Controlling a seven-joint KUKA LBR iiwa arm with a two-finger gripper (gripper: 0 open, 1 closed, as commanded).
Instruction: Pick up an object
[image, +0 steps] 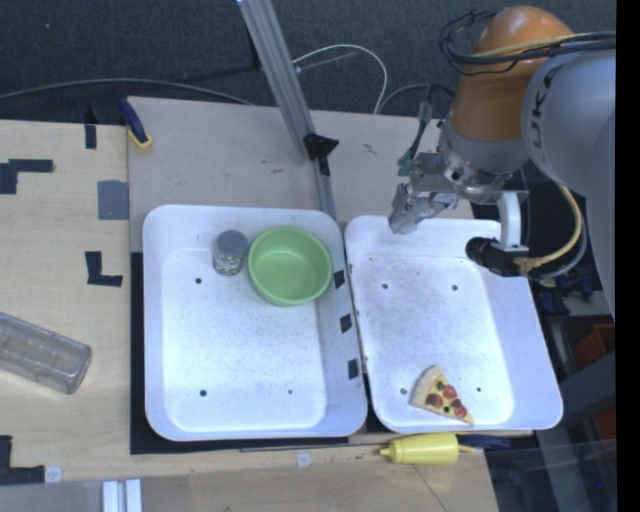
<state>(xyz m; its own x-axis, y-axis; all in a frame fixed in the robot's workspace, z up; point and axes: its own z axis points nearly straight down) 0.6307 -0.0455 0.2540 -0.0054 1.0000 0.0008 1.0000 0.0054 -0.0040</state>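
Observation:
My gripper (404, 221) hangs over the far left corner of the right bin (500, 330), with nothing visible between its fingers. A toy pizza slice (441, 394) lies near the front edge of the right bin, well away from the gripper. In the left bin (240, 390), a green bowl (289, 265) sits at the back, and a small grey-lidded can (230, 252) stands just left of it.
A yellow mustard bottle (424, 450) lies on the bench in front of the right bin. A clear plastic container (40, 353) rests on the bench at far left. A grey metal pole (290, 90) rises behind the bins.

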